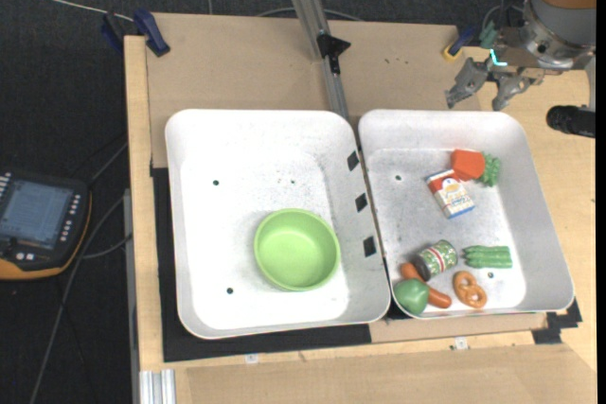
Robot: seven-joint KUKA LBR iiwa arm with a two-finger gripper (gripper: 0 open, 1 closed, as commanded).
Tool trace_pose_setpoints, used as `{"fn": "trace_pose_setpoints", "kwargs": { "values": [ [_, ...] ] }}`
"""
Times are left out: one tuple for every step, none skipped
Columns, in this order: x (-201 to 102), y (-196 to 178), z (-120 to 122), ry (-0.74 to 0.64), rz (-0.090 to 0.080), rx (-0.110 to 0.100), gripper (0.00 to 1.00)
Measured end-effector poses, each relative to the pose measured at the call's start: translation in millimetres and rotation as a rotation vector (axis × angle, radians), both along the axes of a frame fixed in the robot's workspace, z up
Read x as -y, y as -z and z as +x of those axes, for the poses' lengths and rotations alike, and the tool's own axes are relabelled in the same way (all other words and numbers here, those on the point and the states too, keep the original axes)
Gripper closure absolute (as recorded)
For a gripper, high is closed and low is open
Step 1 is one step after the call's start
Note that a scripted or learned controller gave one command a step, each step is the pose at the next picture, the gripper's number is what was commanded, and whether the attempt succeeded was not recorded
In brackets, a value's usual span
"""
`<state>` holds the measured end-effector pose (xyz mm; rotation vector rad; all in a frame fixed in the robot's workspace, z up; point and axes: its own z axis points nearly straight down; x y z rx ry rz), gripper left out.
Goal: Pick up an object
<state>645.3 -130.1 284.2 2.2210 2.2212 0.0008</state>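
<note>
My gripper hangs above the far edge of the right bin, open, with nothing between its fingers. Below it in that bin lie an orange carrot with green leaves and a small white carton. Toward the near edge sit a small can, a green bean pod, a pretzel, a green pepper and a red sausage. A green bowl rests in the left bin.
A metal post slants up from between the bins. Blue clamps hold the bench corners. A teach pendant lies on the floor at the left, with cables beside it.
</note>
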Motion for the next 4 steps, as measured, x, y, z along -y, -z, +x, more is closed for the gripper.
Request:
{"fn": "trace_pose_setpoints", "kwargs": {
  "values": [
    [0.0,0.1,0.0,0.000,0.000,0.000,0.00],
    [-1.7,62.0,-4.0,0.000,0.001,-0.005,0.00],
    [-4.3,104.4,-2.3,0.000,0.000,-0.004,0.00],
    [-4.8,167.1,-3.6,0.000,0.001,-0.005,0.00]
  ]
}}
